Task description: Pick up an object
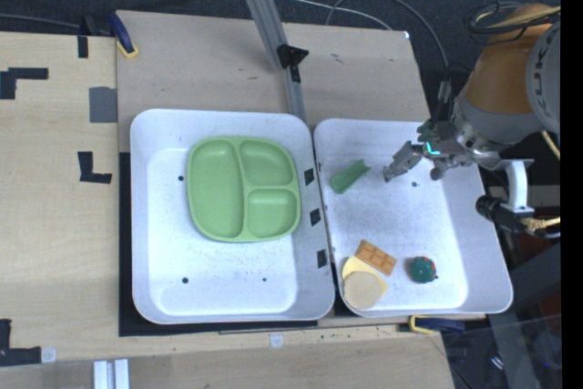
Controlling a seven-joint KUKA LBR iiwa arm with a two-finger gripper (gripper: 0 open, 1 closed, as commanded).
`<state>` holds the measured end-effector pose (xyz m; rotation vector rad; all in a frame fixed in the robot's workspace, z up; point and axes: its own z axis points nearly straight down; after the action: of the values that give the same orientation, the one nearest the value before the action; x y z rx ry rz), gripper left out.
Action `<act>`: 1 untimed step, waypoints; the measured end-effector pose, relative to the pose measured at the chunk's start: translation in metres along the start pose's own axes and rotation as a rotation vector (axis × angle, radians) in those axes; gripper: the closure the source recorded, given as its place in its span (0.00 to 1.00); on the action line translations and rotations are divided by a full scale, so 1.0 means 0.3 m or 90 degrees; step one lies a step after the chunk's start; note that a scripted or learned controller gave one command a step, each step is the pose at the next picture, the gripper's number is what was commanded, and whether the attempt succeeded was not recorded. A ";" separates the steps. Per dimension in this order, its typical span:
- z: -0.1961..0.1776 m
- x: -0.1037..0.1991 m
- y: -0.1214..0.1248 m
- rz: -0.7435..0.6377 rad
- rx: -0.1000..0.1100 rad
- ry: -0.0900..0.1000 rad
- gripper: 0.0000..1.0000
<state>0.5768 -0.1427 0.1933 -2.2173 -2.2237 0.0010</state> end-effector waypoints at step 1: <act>0.206 0.024 -0.019 0.000 0.004 0.000 0.00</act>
<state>0.5712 -0.1354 0.1315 -2.2144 -2.2192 0.0083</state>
